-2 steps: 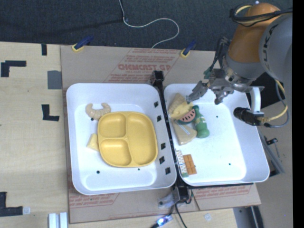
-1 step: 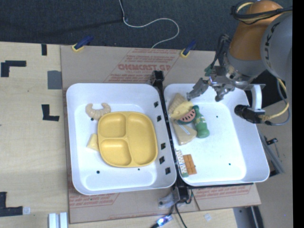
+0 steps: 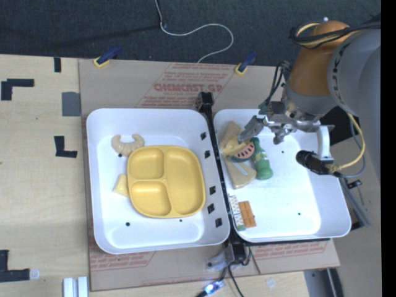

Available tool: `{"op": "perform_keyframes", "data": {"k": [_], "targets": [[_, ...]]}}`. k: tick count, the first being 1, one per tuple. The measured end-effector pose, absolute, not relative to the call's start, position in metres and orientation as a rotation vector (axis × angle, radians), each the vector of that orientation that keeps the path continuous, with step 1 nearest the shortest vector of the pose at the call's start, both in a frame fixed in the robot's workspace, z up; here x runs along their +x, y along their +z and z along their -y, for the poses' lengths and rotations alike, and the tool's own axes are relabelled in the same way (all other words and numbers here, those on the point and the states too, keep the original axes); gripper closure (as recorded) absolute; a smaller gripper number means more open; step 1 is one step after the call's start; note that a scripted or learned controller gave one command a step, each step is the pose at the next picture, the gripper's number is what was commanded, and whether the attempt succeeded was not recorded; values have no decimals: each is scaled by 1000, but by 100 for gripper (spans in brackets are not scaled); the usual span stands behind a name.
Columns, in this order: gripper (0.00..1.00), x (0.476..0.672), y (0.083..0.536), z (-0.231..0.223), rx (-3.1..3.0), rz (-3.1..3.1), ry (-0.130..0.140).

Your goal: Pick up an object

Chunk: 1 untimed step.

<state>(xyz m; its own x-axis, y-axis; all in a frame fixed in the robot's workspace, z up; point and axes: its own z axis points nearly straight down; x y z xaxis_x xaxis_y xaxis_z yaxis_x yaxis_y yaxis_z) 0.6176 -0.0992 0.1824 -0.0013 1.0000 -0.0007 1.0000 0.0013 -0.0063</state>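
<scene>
Nearest the camera, a small orange packet [image 3: 245,214] lies in the right bin [image 3: 309,218]; its print is too small to read. Further back, the gripper [image 3: 265,127] hangs with jaws spread, holding nothing, just above a green bottle [image 3: 263,164] among piled toys. No pick yet. Red cardboard lettering [image 3: 185,86] beneath the bins is unreadable.

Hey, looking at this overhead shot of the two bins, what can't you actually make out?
- Gripper: small and blurred in the camera view, so open or shut is unclear, as is any contact with the pile below.
- Pale yellow piece in the left bin: the yellow divided plate covers most of it.
- Orange packet in the right bin: print too small to read.
</scene>
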Motion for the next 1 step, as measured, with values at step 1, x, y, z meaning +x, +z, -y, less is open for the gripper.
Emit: {"op": "perform_keyframes", "data": {"k": [1], "targets": [[0,611,120,103,-2218,2220,8]]}}
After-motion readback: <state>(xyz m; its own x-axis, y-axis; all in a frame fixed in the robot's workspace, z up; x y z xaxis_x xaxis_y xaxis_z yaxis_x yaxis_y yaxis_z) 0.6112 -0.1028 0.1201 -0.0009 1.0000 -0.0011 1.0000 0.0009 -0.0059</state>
